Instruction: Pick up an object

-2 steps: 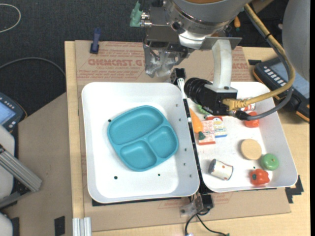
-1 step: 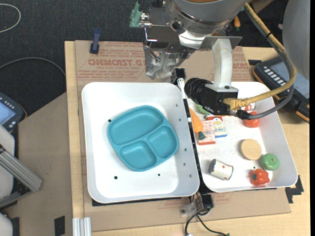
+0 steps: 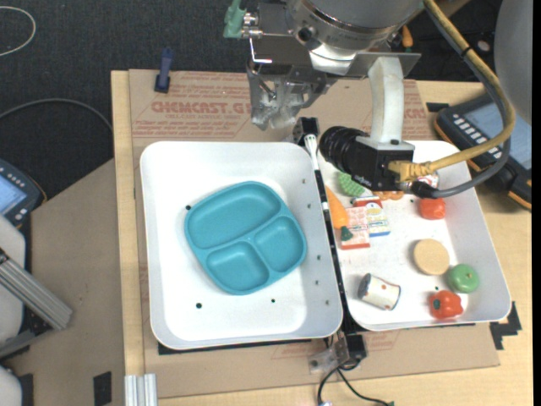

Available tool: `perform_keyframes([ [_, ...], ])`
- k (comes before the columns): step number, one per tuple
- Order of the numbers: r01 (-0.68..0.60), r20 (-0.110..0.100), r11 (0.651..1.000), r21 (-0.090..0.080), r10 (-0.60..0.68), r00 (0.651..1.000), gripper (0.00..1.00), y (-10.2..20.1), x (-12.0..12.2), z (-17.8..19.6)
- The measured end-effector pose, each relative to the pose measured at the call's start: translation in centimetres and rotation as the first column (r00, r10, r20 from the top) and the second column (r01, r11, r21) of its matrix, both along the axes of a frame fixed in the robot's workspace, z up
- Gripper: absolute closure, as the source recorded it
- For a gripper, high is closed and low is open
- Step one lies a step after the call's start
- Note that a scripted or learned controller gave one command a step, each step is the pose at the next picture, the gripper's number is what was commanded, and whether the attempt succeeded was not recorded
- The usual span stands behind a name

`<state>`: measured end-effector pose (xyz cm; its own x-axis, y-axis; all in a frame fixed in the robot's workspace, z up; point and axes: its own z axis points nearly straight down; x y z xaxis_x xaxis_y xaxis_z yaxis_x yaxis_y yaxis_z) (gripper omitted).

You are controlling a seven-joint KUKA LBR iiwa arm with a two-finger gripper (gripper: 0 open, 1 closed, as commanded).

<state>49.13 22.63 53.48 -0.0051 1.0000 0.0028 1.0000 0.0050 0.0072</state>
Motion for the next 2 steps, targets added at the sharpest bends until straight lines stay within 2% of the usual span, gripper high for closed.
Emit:
perform_keyframes([
  [2, -0.003, 0.006, 1.0, 0.002, 0.003, 1.0, 1.0, 0.1, 0.1, 2.1],
])
